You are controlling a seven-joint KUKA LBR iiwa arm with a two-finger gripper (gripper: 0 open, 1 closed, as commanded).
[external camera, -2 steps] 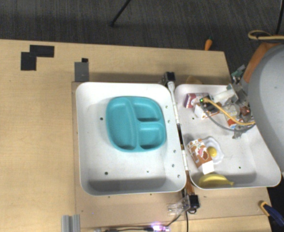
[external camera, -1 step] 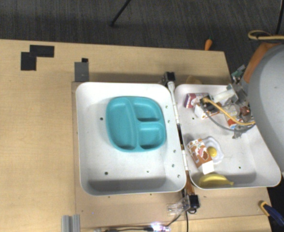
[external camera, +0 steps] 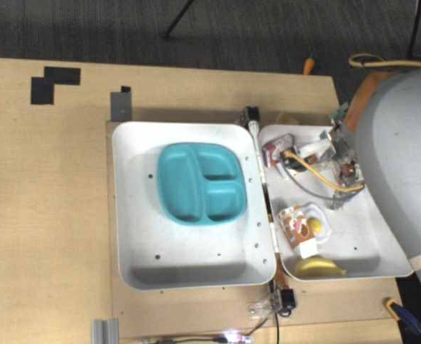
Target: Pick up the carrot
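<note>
The gripper (external camera: 337, 165) sits low in the upper part of the right bin (external camera: 361, 249), a cluster of metal parts and looping yellow and grey cables below the arm's wrist. Whether it is open or closed cannot be told, because the parts blur together. No carrot can be picked out with confidence among the things in that bin. Just left of the gripper lies a small purplish packet (external camera: 275, 151) near the bin's upper left corner. Nearer the front of the bin rests a clear packet with red and orange contents (external camera: 301, 227), and in front of that a yellow banana (external camera: 319, 266) lies against the front wall. The broad grey arm (external camera: 400, 170) covers the right side of this bin, an orange band showing at its top. The left bin (external camera: 135, 213), touching the right one along a central seam, holds a teal divided plate (external camera: 200, 183) lying flat near its middle. Both bins rest on a pale wooden bench (external camera: 46, 213)
</note>
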